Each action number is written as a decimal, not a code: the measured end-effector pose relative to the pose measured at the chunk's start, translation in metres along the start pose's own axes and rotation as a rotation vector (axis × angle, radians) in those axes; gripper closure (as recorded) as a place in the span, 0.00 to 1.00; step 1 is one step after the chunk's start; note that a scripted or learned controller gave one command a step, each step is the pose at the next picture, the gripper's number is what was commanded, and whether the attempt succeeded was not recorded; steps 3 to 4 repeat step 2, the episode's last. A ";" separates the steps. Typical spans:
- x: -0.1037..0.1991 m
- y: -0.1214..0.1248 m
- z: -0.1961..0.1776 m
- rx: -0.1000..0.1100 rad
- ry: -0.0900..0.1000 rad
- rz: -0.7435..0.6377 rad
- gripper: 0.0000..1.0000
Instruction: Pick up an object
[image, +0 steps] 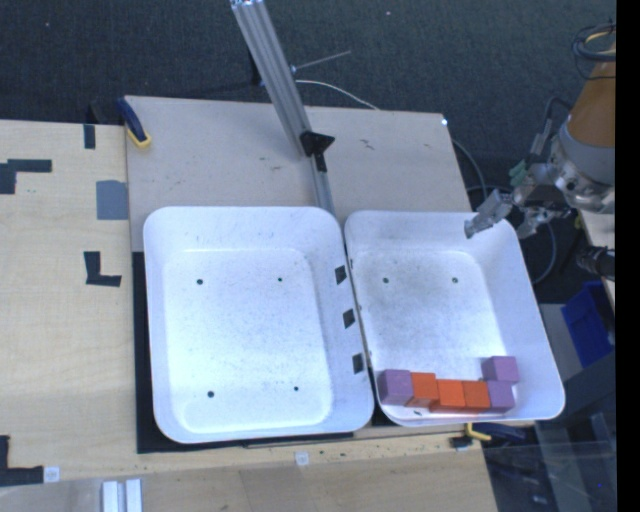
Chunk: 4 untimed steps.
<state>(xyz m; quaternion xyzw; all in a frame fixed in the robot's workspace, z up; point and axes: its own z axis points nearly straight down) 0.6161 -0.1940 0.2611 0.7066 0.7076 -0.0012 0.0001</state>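
Observation:
A row of small blocks lies along the near wall of the right bin (520, 290). A purple block (396, 385) is at the row's left end, orange blocks (450, 393) fill the middle, and two purple blocks (501, 372) sit stacked at the right end. My gripper (488, 216) hangs over the far right corner of that bin, well away from the blocks, with nothing seen in it. The grey arm with its orange band (590, 110) comes in from the right.
The left bin (160, 300) adjoins the right one. A slanted metal pole (283, 90) rises behind the seam between the bins. Cables (560, 250) hang at the right of the bench. A blue and yellow clamp (134, 122) lies at the back left.

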 end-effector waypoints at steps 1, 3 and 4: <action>0.045 -0.091 -0.092 -0.007 0.002 -0.001 0.00; 0.044 -0.089 -0.097 -0.001 0.002 -0.002 1.00; 0.044 -0.089 -0.097 -0.001 0.002 -0.002 1.00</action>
